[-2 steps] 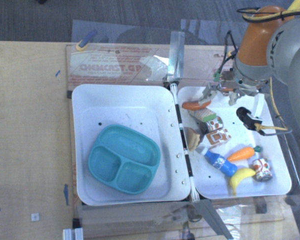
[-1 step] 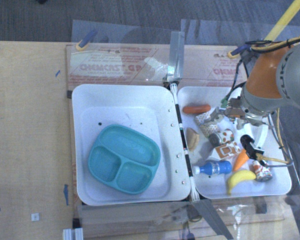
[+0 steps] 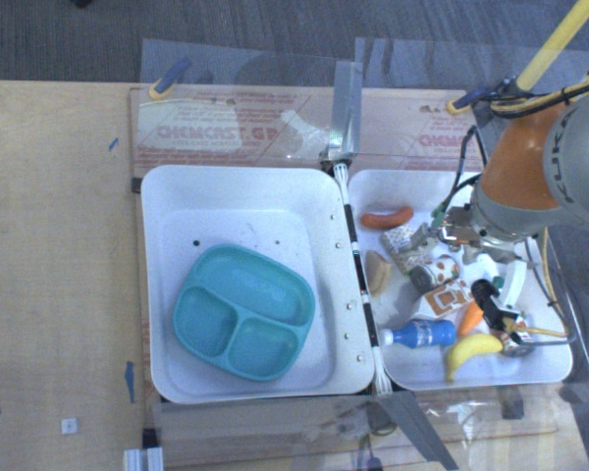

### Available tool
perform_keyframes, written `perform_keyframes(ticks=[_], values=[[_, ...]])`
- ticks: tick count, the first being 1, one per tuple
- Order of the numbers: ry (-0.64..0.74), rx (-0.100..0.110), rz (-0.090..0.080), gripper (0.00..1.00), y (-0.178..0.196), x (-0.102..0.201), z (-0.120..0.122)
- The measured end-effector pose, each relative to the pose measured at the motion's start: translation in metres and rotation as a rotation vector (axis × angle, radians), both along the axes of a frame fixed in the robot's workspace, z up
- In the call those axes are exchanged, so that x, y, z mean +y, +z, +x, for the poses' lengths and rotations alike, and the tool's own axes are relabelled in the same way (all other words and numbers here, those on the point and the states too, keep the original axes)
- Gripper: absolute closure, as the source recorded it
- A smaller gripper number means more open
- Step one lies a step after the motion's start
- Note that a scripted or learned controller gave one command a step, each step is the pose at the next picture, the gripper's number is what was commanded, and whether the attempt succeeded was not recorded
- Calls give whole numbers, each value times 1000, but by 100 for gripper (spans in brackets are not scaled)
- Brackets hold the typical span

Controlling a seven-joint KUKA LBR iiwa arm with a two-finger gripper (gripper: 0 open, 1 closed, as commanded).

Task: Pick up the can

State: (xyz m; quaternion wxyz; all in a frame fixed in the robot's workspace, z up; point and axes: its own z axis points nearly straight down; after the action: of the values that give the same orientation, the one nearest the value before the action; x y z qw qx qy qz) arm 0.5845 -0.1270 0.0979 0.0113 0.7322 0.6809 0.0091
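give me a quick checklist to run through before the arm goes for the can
1. Can located: cannot tell; a small dark cylinder in the right bin may be it.
2. Room around it: not ok; a box and a wrapped item crowd it.
3. Gripper over the right bin: ok.
4. Gripper free of any item: cannot tell.
5. Bottle and banana away from the candidate: ok, they lie nearer the front wall.
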Motion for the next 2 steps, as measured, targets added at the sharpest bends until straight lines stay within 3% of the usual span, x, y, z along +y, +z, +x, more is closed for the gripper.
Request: perform_keyframes(ticks=[1, 2], values=[[-34, -2, 2, 0, -1, 13, -32], [-35, -5, 2, 100, 10, 13, -30]])
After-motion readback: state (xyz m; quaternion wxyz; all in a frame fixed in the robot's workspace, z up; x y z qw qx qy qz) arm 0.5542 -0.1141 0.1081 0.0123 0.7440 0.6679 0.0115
